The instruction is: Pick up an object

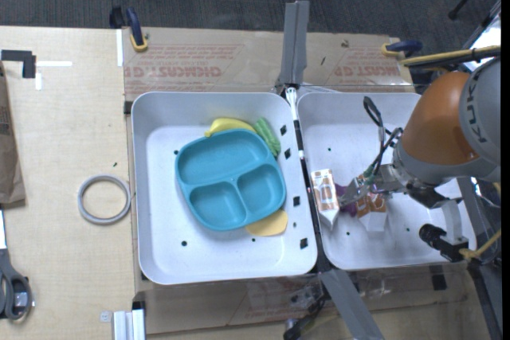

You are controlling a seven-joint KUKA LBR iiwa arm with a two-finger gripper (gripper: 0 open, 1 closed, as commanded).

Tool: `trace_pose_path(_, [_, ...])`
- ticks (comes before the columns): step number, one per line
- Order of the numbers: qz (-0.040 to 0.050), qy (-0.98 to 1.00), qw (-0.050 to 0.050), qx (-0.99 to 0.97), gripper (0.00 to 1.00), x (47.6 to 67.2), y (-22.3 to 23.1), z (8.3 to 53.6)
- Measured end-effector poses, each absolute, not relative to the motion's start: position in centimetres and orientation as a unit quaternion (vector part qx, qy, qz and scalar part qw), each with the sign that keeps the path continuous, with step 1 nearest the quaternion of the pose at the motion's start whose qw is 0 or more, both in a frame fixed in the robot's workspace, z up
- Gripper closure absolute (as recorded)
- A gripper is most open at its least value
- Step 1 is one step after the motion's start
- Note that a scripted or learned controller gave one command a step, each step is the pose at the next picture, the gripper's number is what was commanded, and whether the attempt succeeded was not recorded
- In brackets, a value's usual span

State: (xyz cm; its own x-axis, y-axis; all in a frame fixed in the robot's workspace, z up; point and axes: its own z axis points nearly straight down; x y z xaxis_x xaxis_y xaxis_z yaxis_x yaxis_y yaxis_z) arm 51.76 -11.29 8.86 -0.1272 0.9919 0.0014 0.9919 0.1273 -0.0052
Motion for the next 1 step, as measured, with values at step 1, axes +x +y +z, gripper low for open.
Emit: trace_pose_path(1, [0.0022,-0.75,0.005,-0.662,1.0,51.79,-11.33,9.45])
